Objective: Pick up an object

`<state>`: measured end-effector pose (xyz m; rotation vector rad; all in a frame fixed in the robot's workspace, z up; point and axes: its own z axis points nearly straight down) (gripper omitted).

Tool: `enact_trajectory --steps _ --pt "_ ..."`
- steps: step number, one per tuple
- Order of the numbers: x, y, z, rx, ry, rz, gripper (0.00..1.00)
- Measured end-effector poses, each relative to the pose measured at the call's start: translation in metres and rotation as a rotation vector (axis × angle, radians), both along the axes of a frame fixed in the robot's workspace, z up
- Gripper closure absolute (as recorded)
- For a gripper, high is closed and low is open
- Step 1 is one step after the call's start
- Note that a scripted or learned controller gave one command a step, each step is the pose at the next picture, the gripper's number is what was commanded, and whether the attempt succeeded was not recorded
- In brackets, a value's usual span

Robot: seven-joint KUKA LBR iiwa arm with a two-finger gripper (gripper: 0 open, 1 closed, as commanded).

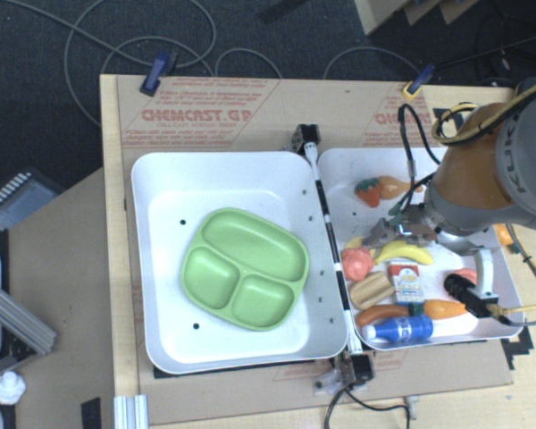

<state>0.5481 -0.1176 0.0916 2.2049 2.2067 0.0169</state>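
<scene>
1. approach step: the gripper (395, 231) hangs low in the right bin (339, 164), just above the banana (406, 253); whether it is released or clenched cannot be told.
2. nothing visibly grasped; the green divided plate (244, 267) lies in the left bin (147, 181).
3. next, probably: descend and close on the banana without catching the neighbouring toys.

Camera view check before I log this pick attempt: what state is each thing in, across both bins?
Green divided tray: right side up, flat in the left bin.
Banana: lying in the right bin, just below the gripper.
Blue bottle: on its side at the near wall.
Small carton: lying flat among the toys.
Gripper: low over the right bin; nothing visibly between its fingers.
</scene>
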Motion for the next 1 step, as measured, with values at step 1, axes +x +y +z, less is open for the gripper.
enact_trajectory --steps 1 --pt "0.0001 -0.0008 0.0097 -0.002 -0.001 -0.001 1.00"
